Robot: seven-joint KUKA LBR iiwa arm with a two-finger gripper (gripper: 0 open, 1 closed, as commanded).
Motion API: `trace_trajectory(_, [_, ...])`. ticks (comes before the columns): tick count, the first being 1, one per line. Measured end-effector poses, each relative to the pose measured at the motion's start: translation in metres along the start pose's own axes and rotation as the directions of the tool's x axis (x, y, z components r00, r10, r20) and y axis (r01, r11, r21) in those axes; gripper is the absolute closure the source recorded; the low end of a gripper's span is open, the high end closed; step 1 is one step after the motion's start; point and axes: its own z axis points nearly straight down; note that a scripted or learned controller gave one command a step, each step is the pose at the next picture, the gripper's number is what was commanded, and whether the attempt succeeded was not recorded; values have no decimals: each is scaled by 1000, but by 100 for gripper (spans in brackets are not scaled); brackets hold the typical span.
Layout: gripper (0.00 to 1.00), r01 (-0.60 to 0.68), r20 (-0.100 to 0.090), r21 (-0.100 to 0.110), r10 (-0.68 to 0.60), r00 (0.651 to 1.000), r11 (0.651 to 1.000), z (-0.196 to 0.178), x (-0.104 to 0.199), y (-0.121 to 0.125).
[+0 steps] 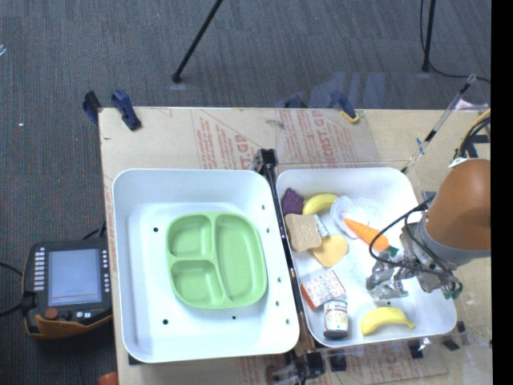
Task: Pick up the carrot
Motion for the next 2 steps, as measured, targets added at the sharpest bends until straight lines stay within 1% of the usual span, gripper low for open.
trace_trajectory(1, [0, 1, 2, -1, -1, 1000, 1000, 0, -1, 1])
trace_trajectory(2, [0, -287, 3, -2, 287, 958, 958, 0, -82, 43])
